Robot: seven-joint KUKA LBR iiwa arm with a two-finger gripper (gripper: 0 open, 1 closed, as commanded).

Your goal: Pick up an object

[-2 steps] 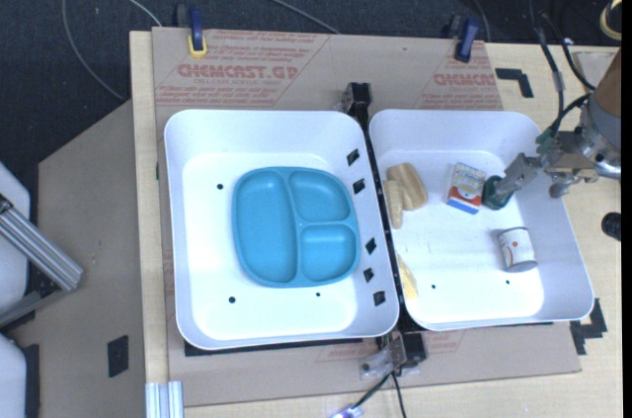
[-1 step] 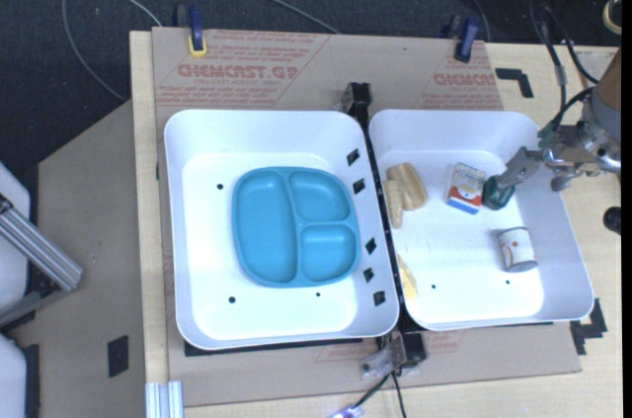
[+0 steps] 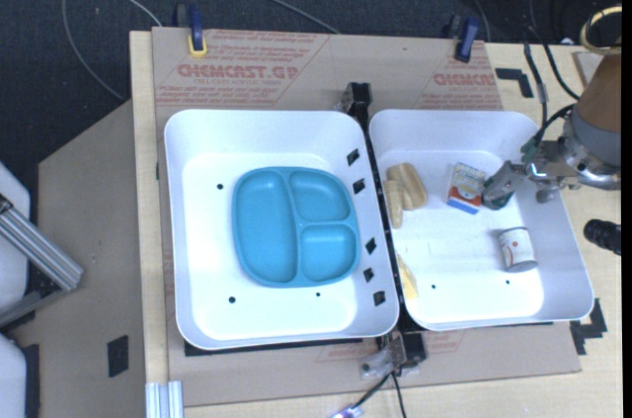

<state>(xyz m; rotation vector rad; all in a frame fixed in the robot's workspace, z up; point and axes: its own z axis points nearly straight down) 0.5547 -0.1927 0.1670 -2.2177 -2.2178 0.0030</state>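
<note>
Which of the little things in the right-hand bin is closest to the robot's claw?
The small red, white and blue packet, right beside the gripper. The tan piece and white can lie farther off.

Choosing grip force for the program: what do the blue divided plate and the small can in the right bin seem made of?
Blue divided plate: probably moulded plastic, going by its even colour, soft sheen and rounded compartment ridges. Small can: seemingly metal with a paper or printed label, going by its pale cylindrical body and red patch; too small to be sure.
</note>
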